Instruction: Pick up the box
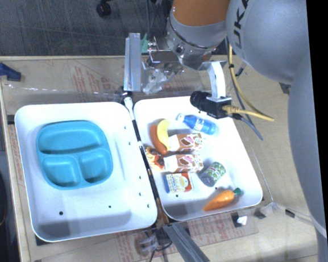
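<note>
Camera view has the pincer (158, 77) hanging above the far rim of the right bin (248, 171), just past the bin's back edge, under the arm's orange band (198, 5). Its translucent fingers blur against the bench behind them, so whether they are spread or pressed together cannot be told; nothing is seen between them.

Working outward from the pincer toward the near side, the first things met are a banana (162, 132) and a red sausage-like piece (156, 139) lying side by side, with a blue bottle (199, 124) off toward the arm's side. Just beyond the banana lies a small box (185, 142) with a brown and white print; a second one (183, 162) sits right behind it and a third, lighter one (177, 182) further still. Any of these could be the box meant by the task; all three rest flat on the bin floor, well apart from the pincer. A round green can (212, 173) and a carrot (221, 199) lie at the near corner.

Across the divider from the pincer, the left bin (34, 213) holds a blue compartment tray (73, 152).

By this showing the task has hardly begun: no box is lifted or even touched. The descent, the grasp and the lift all remain.
</note>
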You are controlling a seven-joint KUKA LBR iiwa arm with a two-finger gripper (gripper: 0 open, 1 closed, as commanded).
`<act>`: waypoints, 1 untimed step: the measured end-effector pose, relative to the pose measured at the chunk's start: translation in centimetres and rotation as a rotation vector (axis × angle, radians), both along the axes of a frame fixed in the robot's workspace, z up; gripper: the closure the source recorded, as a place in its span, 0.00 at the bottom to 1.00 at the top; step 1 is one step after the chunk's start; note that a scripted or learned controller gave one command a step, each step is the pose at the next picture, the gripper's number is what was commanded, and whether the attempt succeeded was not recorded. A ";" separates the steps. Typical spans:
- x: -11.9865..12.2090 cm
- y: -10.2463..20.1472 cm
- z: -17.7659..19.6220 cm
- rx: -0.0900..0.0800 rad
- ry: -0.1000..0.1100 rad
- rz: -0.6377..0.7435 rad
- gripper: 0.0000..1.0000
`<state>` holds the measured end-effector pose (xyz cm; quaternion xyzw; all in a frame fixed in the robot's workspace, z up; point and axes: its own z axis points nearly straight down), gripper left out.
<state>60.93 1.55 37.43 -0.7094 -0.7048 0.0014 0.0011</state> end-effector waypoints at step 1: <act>-0.2 6.7 0.5 -0.001 -0.003 -0.186 1.00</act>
